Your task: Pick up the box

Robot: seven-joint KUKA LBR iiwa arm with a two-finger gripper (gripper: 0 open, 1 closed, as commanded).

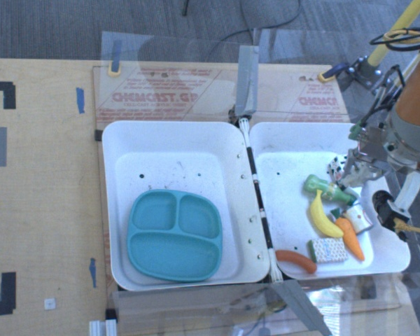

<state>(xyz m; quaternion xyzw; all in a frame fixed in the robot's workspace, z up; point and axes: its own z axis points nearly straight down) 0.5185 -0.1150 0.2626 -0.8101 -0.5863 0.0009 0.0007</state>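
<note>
We find the box (328, 250) in the right bin (287, 166), front, touching the carrot (349, 238). The tool (344, 176) hangs over the green toy (327, 188); its opening we cannot tell. We advise descending on the box's carrot-free side.

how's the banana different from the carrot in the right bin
The banana is yellow and curved; the carrot is orange and straight, tapering to a point. The banana lies nearer the bin's middle, the carrot further right, beside it. Both look like toy food, lying flat in the right bin.
</note>
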